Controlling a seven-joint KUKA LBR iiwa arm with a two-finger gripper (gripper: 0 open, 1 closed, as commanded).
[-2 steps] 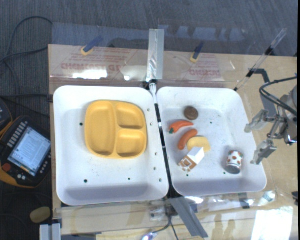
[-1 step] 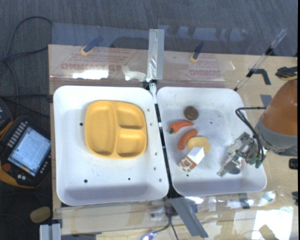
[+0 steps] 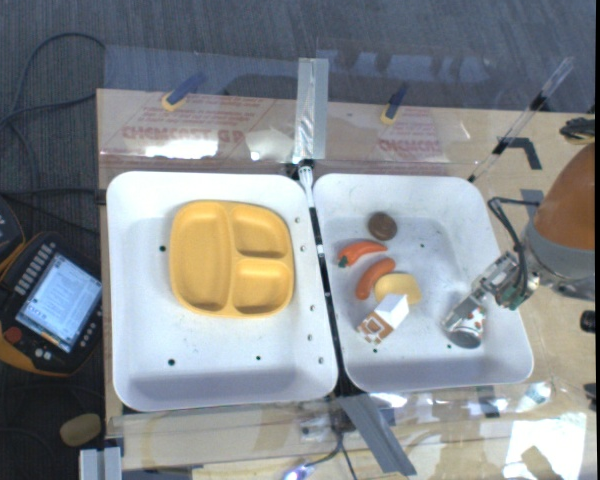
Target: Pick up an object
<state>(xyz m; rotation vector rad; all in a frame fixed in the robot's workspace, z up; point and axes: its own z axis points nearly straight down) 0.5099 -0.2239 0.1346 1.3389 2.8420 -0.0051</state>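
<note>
The right bin (image 3: 500, 363) holds a small cluster of toy food left of its middle. A brown round piece (image 3: 382, 225) lies farthest back, with an orange carrot-like piece (image 3: 360, 252) and a red-orange sausage (image 3: 374, 277) in front of it. A pale yellow piece (image 3: 398, 287) rests against a white carton (image 3: 383, 320) with a red-brown base. My gripper (image 3: 466, 322) hangs low over the bin's front right area, right of the carton and apart from every piece. Nothing shows in its grasp.
The left bin (image 3: 130, 368) carries a yellow divided tray (image 3: 230, 256) near its middle. A raised divider (image 3: 321, 268) separates the two bins. A handheld pendant (image 3: 50, 298) with cables lies off the bench at the left. The grey and orange arm (image 3: 568, 228) enters from the right.
</note>
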